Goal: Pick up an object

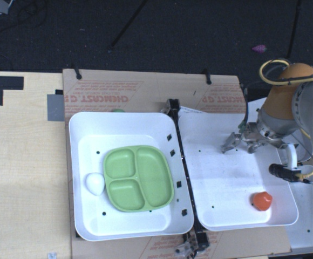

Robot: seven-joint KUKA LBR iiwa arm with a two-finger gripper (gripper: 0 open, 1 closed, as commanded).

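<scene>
Gripper spread open, grasping nothing, over right bin.
Hovered near far edge; orange ball well apart, by near corner.

2 white bins. Light green plate, 3 compartments. White egg. Orange-red ball. Grey arm, orange band. Brown cardboard, red print. Pale wood bench, black and grey patches.

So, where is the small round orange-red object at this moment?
In the camera view, the small round orange-red object lies in the right white bin, near its front right corner, apart from the gripper that is above the bin's far part.
</scene>
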